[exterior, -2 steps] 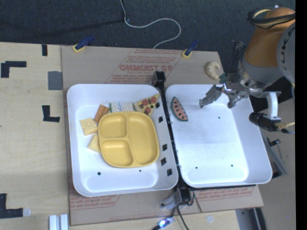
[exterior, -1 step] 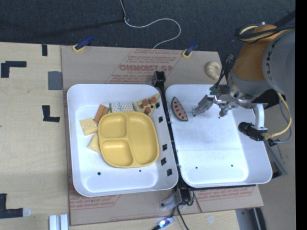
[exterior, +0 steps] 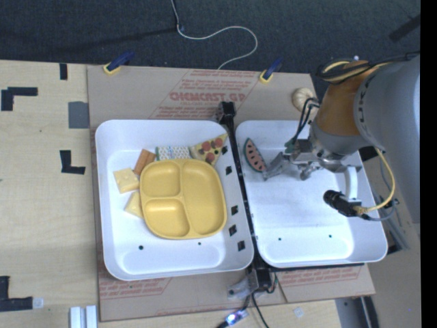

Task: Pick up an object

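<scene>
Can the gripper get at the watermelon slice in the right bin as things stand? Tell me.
Probably yes. The watermelon slice lies alone at the right bin's left edge, nothing on it, and the gripper hangs just beside it. The near bin wall may crowd a finger.

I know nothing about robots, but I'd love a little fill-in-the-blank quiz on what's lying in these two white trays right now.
1. The yellow divided plate lies in the ____ bin of the camera view.
2. The plate has ____ compartments.
3. The watermelon slice lies in the right bin, near its ____ left corner.
4. The pincer hovers just to the ____ of the watermelon slice.

Missing words: left; three; upper; right
</scene>
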`<action>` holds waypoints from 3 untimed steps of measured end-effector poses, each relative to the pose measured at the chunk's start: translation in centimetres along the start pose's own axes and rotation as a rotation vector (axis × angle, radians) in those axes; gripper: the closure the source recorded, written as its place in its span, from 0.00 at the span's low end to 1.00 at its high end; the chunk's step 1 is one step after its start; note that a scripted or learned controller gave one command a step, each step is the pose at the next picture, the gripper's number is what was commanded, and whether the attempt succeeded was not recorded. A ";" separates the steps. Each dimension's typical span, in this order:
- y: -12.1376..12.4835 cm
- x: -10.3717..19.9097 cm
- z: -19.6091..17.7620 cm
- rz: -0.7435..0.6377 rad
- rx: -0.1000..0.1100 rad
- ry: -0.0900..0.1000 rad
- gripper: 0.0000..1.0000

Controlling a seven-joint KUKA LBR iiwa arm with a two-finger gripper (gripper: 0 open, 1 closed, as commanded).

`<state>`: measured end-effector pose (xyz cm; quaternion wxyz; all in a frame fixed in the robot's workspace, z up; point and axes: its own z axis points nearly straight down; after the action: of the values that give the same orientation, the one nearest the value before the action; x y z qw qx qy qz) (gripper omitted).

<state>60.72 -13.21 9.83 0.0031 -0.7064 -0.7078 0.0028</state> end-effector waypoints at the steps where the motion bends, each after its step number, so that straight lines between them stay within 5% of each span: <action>1: 0.0 0.1 1.5 0.000 -0.006 -0.001 0.00; 2: 0.1 0.1 0.3 -0.001 -0.008 -0.002 1.00; 3: -0.5 0.6 -5.7 0.000 -0.011 0.000 1.00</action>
<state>60.24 -12.66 15.53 -0.0008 -0.7066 -0.7076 -0.0010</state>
